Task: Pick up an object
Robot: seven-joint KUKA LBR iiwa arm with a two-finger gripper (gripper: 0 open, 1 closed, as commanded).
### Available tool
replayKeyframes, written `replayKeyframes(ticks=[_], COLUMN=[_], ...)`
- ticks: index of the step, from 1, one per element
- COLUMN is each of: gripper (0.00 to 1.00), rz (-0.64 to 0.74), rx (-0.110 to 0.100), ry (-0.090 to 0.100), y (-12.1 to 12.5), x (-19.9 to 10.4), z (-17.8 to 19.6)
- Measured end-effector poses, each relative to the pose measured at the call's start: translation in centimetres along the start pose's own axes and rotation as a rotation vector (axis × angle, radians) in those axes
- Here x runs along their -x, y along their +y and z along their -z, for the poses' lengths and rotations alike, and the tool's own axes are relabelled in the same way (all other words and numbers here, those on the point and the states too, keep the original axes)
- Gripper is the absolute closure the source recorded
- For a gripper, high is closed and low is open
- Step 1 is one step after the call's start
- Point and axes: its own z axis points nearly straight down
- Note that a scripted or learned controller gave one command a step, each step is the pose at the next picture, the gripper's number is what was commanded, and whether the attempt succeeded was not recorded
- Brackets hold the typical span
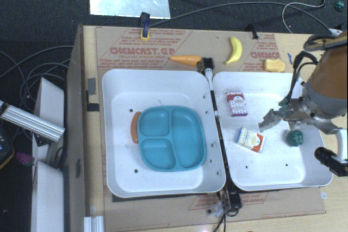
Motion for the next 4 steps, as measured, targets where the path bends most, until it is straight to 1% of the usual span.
replayKeyframes(ticks=[1,2,3,4], gripper=[0.0,0.0,1.0,1.0], rz=[-0.002,-0.002,-0.003,-0.002], rx=[-0.002,0.011,0.015,0.018], ry=[0.0,0.0,-0.004,-0.004], y=[3.0,1.8,1.9,2.0], x=[1.4,0.2,0.5,0.4], z=[-8.0,-12.8,-11.7,-10.6])
